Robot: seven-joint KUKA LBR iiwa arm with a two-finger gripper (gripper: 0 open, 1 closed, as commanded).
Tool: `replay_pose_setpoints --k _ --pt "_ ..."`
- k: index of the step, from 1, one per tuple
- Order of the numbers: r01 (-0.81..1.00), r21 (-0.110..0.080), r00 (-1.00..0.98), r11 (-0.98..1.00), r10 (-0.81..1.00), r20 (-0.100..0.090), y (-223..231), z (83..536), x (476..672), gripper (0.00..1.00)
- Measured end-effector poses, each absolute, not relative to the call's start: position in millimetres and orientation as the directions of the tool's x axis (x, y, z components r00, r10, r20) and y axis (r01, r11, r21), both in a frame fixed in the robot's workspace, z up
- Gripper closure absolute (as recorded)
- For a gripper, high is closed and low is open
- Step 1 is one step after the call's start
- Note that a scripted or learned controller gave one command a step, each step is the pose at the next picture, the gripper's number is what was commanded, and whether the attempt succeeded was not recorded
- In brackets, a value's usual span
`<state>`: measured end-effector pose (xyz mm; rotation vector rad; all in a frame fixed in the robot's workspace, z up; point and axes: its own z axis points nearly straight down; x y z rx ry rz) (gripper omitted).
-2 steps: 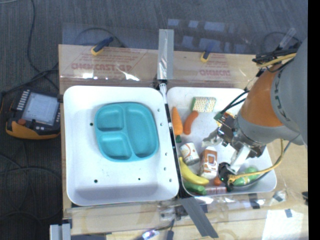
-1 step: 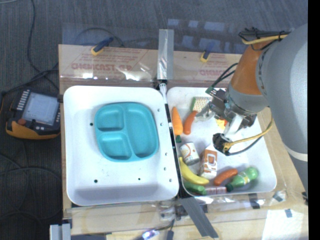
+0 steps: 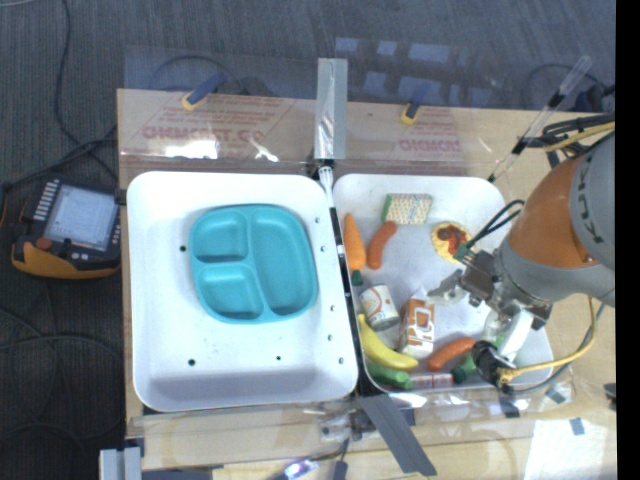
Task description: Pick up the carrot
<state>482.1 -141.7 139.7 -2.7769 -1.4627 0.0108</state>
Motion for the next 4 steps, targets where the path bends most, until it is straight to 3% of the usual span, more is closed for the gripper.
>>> replay_pose_setpoints --k 1,2,3,4 --pt "0.914 -0.003 0.406 -0.406 0.914 -0.003 -201 207 527.0 0.0" --pt "0.942 0.011 0.337 -0.337 0.942 -0.001 -128 90 618.7 0.0" --pt "0.675 0.0 0.738 -0.738 0.675 -0.006 -169 166 608.4 0.0" --pt "0.745 -0.001 0.667 -0.667 0.745 -0.006 -154 152 659.3 0.0"
